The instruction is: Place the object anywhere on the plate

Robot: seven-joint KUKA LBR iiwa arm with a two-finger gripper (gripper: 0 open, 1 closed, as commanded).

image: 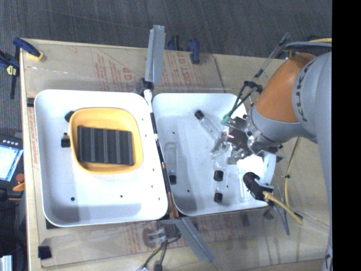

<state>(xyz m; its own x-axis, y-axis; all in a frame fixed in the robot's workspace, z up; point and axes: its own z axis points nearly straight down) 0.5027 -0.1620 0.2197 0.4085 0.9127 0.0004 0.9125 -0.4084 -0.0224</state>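
Two shallow white bins with rounded corners sit side by side on a pale wooden bench (101,66). The left bin (51,196) holds a glossy yellow plate (105,119), squarish with soft corners, its centre filled by a dark ribbed insert. In the right bin (186,202) a clear tube-like object with a black cap (206,122) lies slanted in the upper middle of the frame, and a few small dark pieces (218,175) lie lower down, well apart from the plate. The arm (293,106), smooth grey with an orange band, bends in from the right edge of the frame, its metal gripper (225,148) low over the right bin just below the tube; I cannot tell how its jaws are set
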